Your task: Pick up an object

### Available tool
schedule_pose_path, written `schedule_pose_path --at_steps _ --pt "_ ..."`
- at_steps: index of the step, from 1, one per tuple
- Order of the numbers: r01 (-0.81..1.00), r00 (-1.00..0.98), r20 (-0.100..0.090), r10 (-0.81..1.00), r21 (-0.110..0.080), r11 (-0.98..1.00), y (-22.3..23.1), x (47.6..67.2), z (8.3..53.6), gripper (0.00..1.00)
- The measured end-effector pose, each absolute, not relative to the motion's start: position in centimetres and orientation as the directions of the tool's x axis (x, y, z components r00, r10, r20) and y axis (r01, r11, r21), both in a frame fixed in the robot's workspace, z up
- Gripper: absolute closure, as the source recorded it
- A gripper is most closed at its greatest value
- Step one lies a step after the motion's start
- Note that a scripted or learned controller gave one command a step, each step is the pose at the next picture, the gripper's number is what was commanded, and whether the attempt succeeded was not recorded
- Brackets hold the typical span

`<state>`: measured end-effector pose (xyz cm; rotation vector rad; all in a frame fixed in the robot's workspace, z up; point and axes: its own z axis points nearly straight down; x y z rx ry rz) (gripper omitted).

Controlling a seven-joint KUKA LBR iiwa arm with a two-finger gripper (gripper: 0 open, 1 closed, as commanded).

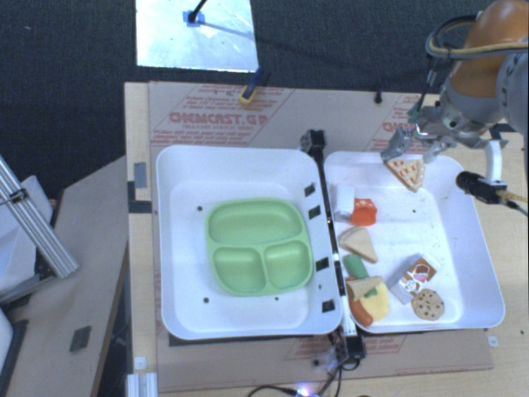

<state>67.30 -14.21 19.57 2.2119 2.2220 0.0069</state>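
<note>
Jaws: pinching the orange triangular toy pizza slice [406, 172], upper right of frame; gripper [402, 149] holds it above the right white bin [479, 246]. You judge pickup nearly done.

In the left bin [178, 180], the green divided tray [258, 246] fills the middle, leaving open floor only along the walls. The right bin [471, 222] is crowded down its left side by the orange block [364, 212], toast slice [359, 243], green piece [355, 265] and yellow-and-orange food [369, 299], with the cookie [427, 305] and small packet [416, 275] near the front. Its right half and middle lie open, below the pizza slice [406, 172] at the back rim.
</note>
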Motion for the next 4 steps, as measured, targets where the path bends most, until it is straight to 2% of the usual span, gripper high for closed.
schedule_pose_path --at_steps 1,2,4 --pt "1.0 -0.005 -0.001 1.0 0.005 0.005 -14.2 67.4 22.7 1.0" --pt "1.0 -0.008 0.001 1.0 0.002 0.008 -9.8 66.8 22.2 1.0" --pt "1.0 -0.011 0.003 1.0 0.002 0.011 2.8 65.7 22.8 1.0"
